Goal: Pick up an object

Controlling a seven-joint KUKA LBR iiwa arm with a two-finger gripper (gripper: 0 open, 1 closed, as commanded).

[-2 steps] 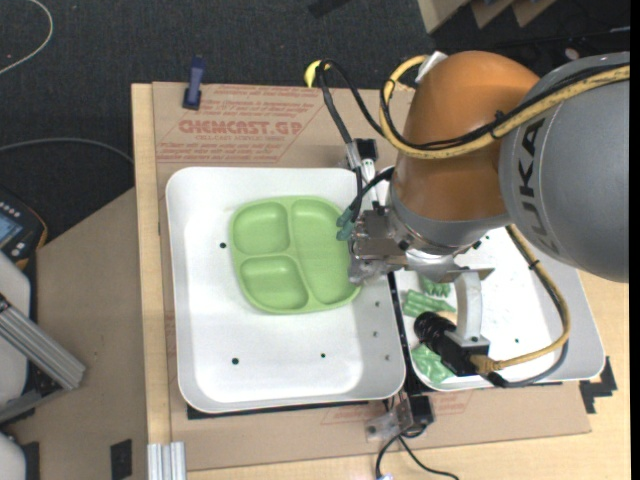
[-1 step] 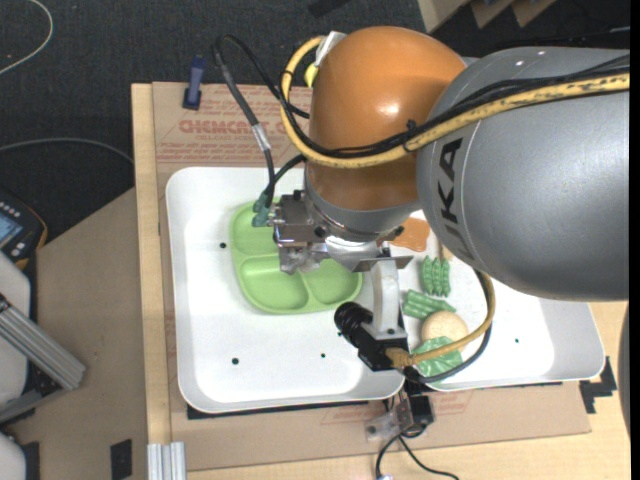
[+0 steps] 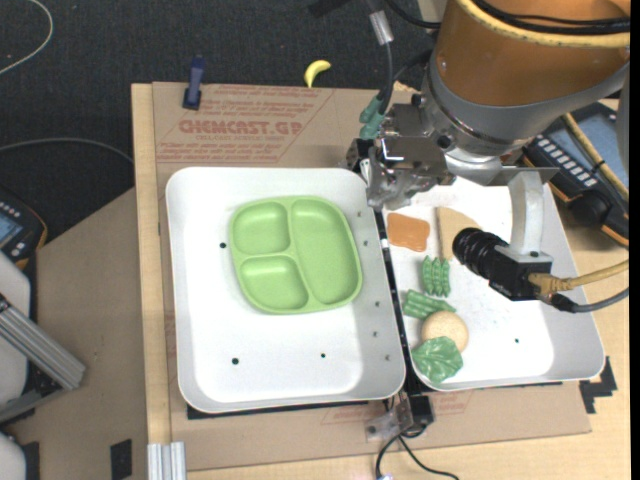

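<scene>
Left bin (image 3: pixel 200 268): I see a shallow white bin carrying one green divided plate (image 3: pixel 296 255) with three compartments, lying flat near the middle.
Right bin (image 3: pixel 560 353): it touches the left bin along their shared edge and carries the small things I could pick.
Objects to pick: an orange block (image 3: pixel 408 231) sits near the shared edge; just below it lie a green ribbed piece (image 3: pixel 436 275), a second ribbed green piece (image 3: pixel 420 303), a pale round piece (image 3: pixel 443 327) and a green leafy piece (image 3: pixel 438 358), bunched in a column against that edge. A tan wedge (image 3: pixel 456 218) shows just right of the orange block.
Arm: I watch it reach in from the right, its big orange band above the right bin's far end.
Gripper (image 3: pixel 385 190): it hangs over the far end of the seam between the bins, just above the orange block. I cannot tell how its jaws stand; nothing visible sits between them.
My judgement: the orange block is the nearest candidate, so the arm looks placed to descend there. The bin wall beside it may hinder a clean grasp.
Bench (image 3: pixel 250 128): a brown board underlies both bins.
</scene>
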